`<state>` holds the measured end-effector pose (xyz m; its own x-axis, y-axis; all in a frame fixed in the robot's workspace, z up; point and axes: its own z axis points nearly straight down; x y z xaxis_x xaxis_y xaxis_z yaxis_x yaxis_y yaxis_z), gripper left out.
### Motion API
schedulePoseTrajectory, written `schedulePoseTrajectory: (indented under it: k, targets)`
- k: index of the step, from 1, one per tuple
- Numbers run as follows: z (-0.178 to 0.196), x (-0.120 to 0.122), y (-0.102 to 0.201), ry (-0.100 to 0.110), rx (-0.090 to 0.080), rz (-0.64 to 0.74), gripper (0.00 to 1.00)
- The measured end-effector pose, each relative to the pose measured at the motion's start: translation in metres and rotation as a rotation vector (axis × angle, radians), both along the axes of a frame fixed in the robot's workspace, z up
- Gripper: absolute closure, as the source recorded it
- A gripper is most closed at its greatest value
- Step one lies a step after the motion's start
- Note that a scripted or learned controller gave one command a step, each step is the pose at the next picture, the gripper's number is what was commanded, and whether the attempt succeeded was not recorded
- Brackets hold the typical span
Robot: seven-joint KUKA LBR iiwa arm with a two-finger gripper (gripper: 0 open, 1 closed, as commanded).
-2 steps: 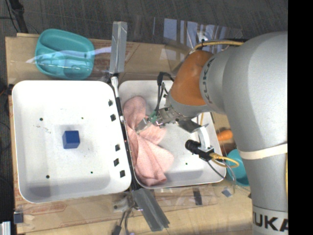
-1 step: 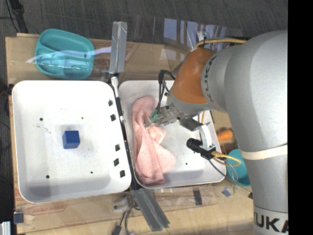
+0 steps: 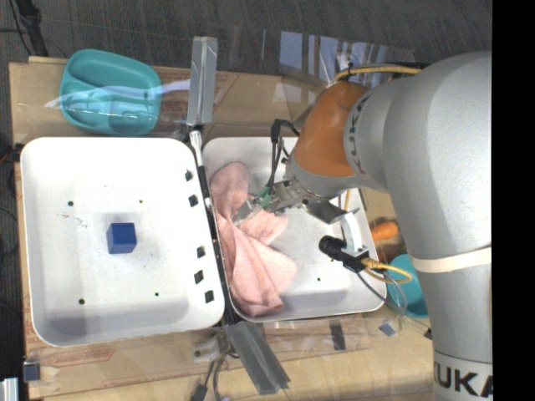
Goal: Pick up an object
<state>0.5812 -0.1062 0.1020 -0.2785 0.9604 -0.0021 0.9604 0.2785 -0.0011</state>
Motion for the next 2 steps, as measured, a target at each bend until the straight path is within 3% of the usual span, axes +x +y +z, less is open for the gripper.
schedulePoseTrajectory:
  k: [1, 2]
  targets:
    - [-0.0102, 0.0145, 0.0088, 0.001, 0.001, -0.023, 0.00]
    - [-0.0008, 0.0145, 0.0094, 0.002, 0.001, -0.019, 1.00]
